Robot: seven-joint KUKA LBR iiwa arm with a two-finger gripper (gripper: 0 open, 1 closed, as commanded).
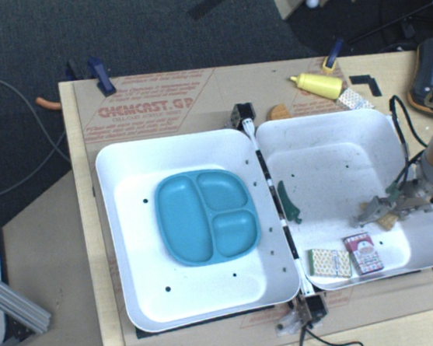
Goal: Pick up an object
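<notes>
Objects for picking are lying in the right bin [329, 135]: a red packet [363, 254] and a tan packet [330, 263] side by side along its near wall, and a green piece [288, 203] against its left wall. The end effector [378, 209] is hovering low, just right of and beyond the red packet. Finger spread cannot be determined. The red packet is nearest, long axis running near-to-far.

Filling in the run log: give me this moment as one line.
gripper: low in right bin, fingers unclear | nearest: red packet, apart | blue tray: left bin | no pick seen
</notes>
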